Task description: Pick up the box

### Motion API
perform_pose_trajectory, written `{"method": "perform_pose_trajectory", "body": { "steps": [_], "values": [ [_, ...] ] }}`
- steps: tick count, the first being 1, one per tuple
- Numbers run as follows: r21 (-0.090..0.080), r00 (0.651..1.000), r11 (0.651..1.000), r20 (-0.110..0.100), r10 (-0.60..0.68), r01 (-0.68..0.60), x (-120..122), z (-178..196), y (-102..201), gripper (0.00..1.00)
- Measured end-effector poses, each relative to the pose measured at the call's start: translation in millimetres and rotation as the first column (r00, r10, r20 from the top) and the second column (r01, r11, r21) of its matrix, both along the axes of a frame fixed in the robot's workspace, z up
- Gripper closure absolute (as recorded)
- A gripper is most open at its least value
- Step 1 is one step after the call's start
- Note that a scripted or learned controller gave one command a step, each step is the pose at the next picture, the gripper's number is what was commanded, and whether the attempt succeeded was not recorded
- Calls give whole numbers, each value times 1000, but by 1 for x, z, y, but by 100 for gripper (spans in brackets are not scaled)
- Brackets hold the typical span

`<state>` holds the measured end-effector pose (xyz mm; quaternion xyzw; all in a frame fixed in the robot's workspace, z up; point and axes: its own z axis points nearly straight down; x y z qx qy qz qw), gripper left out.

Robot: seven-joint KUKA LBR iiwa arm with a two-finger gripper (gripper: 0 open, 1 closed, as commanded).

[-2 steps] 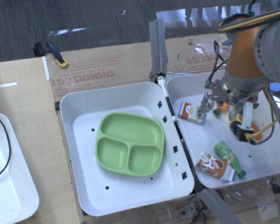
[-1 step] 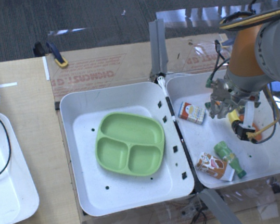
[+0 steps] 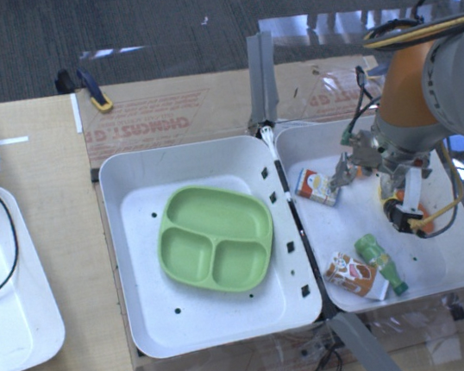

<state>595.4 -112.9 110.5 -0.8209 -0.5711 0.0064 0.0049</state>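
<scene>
Right, a quick head count from where I'm standing. Two white bins on the table: the left bin (image 3: 131, 266) and the right bin (image 3: 455, 267). One green divided plate (image 3: 215, 239), with three compartments in it. Two small cartons: one red-and-white box (image 3: 314, 186) and one orange-and-white box (image 3: 355, 277). One green bottle (image 3: 379, 262). One grey arm with an orange band (image 3: 414, 94), carrying a single pincer (image 3: 341, 173). That's four loose items across two bins.
</scene>
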Motion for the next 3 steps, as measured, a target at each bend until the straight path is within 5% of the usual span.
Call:
{"method": "perform_pose_trajectory", "body": {
  "steps": [1,2,3],
  "values": [
    [-3,959,959,8,-283,283,62,-23,2,0],
    [-7,917,917,9,-399,399,28,195,8,0],
    [-8,893,893,7,-449,449,36,205,14,0]
  ]
}}
